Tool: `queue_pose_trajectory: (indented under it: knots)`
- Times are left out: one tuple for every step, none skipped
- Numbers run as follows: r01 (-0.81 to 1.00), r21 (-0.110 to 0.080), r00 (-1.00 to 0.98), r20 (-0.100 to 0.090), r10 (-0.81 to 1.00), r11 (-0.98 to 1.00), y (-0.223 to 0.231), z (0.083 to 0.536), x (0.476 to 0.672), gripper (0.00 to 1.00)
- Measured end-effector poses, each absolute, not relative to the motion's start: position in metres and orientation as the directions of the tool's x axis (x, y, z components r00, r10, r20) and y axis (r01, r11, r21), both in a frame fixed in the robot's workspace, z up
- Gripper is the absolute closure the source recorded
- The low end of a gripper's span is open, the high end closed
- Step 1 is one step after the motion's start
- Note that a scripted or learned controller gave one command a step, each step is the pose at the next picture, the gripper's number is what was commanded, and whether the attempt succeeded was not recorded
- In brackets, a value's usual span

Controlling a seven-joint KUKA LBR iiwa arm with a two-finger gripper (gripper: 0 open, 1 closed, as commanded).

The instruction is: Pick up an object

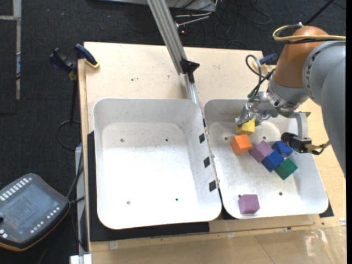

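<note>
My gripper [246,119] is low over the back of the right bin [308,202], directly over a yellow block [247,128] whose top it touches or nearly touches. Just in front of the yellow block lies an orange block [240,144]. To the right of that is a tight cluster: a light purple block [259,150], two blue blocks [271,160] [282,148] and a green block [286,169]. A separate purple block [248,203] sits near the bin's front edge.
The left bin [110,202] stands beside the right one, their rims meeting in the middle. A slanted metal bar [168,29] crosses the back of the bench. A blue and yellow clamp [82,56] grips the bench's back left corner. A pendant [27,210] lies at the lower left.
</note>
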State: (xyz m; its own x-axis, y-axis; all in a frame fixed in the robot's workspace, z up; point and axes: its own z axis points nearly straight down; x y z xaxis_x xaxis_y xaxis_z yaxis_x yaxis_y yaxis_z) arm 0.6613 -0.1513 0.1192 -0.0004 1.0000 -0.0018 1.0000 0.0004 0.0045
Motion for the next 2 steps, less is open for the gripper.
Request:
queue_pose_trajectory:
  knots:
    - [1.000,0.006,0.001,-0.002,1.000,-0.001,-0.151,0.176,0.653,1.00]
    - [1.000,0.006,-0.002,-0.002,1.000,0.002,-0.150,0.219,0.651,1.00]
